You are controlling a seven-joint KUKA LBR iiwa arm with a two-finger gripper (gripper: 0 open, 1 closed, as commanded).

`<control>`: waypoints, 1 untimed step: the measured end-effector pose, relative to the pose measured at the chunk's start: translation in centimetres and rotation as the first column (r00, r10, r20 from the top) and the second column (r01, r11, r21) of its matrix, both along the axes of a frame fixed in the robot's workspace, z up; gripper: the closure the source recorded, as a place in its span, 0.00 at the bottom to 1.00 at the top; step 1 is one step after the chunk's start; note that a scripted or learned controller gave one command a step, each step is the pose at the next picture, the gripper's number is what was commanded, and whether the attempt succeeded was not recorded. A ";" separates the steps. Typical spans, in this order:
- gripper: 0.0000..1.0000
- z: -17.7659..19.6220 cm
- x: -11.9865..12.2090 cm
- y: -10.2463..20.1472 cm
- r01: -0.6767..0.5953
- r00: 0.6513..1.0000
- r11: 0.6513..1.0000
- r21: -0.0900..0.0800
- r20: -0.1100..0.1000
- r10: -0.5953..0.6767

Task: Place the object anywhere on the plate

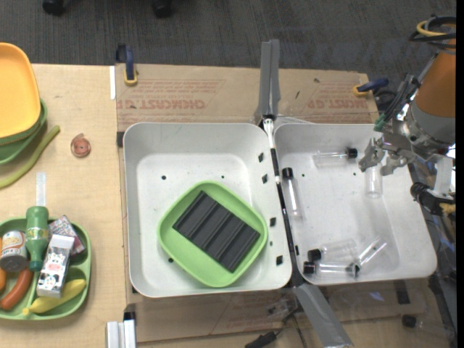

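A green plate (172, 220) lies in the left bin (145, 158), with a dark grey ridged slab (217, 228) resting on it. Several clear tubes with black caps lie in the right bin (406, 230). One tube (333, 156) is near the back, another tube (290, 193) lies along the divider, and a pair of tubes (339, 264) is at the front. My gripper (381, 159) hovers over the right bin's far right side. A further clear tube (373, 183) shows just below it, touching or close under it. I cannot tell whether that tube is held.
On the wooden table to the left are stacked yellow and green dishes (14, 100), a green divided tray of toy food (43, 270) and a small pink ring (80, 146). Clamps (127, 67) grip the cardboard behind the bins.
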State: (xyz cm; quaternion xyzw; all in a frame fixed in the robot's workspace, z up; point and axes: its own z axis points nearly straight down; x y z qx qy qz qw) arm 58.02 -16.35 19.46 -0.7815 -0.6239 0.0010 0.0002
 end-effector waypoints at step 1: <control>0.00 0.0 0.0 0.0 0.000 1.000 1.000 0.000 0.000 0.000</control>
